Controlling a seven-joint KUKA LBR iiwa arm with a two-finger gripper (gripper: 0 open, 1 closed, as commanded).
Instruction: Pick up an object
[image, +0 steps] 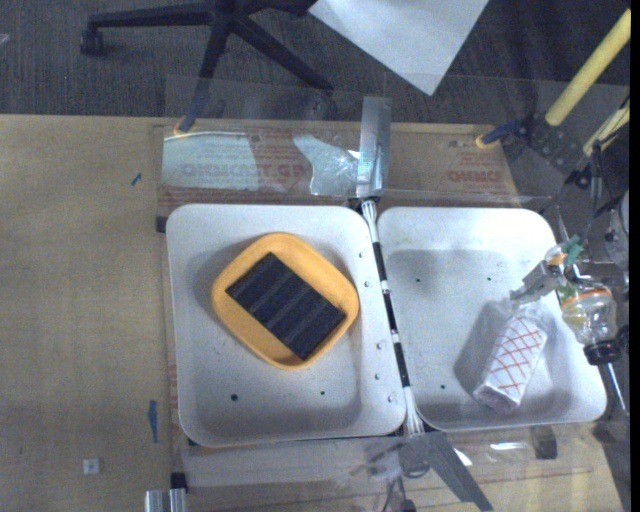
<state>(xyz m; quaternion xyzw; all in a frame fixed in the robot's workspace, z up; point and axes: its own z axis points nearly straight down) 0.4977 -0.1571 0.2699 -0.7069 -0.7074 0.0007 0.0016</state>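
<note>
hand (545, 283) low over red-checked packet (512, 355) in rt bin (450, 240), prob lining up grab; can't tell grip state.

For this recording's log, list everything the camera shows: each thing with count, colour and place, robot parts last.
bins: 2, white, side by side on the bench
pad: 1, orange rim with dark ribbed centre, lying in the left bin
packet: 1, white with red crosshatch, in the right bin near its right wall
board: 1, brown with clear plastic over it, behind the bins
bench: 1, tan wood, under the bins
chair base: 1, black, on the floor at top left
sheet: 1, white, on the floor at the top
pole: 1, yellow, top right
gripper: 1, metallic, over the right bin's right edge, just above the packet
</note>
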